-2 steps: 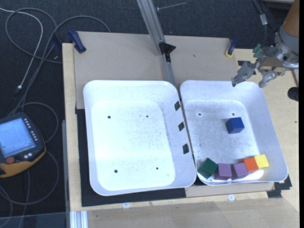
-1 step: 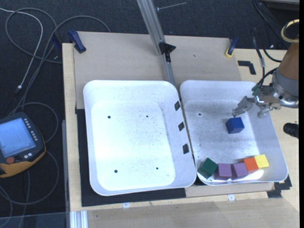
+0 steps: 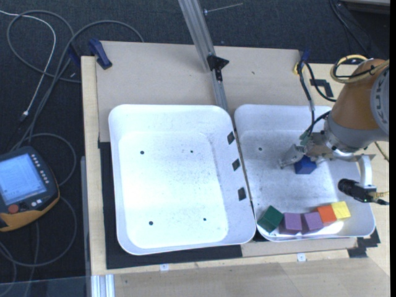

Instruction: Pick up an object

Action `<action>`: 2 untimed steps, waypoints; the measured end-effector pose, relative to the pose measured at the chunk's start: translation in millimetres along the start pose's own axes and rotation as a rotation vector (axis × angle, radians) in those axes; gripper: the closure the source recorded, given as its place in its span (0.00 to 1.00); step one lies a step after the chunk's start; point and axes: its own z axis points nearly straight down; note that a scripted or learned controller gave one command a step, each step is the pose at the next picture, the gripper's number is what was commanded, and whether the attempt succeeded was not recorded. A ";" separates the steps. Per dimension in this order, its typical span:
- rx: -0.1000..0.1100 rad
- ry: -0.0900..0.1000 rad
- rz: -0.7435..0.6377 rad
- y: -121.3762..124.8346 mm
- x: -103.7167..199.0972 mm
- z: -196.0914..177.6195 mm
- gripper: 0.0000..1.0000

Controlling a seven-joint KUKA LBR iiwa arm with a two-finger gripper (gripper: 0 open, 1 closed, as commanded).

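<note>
My gripper (image 3: 296,161) hangs over the middle of the right bin (image 3: 272,125), below the grey wrist and orange band of the arm. A small blue block (image 3: 305,166) sits right at the gripper's tip, touching or nearly touching it; whether it is gripped is not clear from this angle. Along the right bin's front edge lies a row of blocks: green (image 3: 270,218), purple (image 3: 292,222), another purple (image 3: 312,222), orange (image 3: 328,215) and yellow (image 3: 341,211).
The left bin (image 3: 124,129) stands beside the right one, with black clips along the shared wall. A metal post (image 3: 197,23) rises behind the bins. Cables hang near the arm at the right. A teach pendant (image 3: 23,181) lies on the floor at the left.
</note>
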 end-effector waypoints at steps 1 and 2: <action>-0.011 -0.003 0.000 2.8 -1.2 -16.0 1.00; -0.005 0.000 -0.004 -14.5 60.0 -19.5 1.00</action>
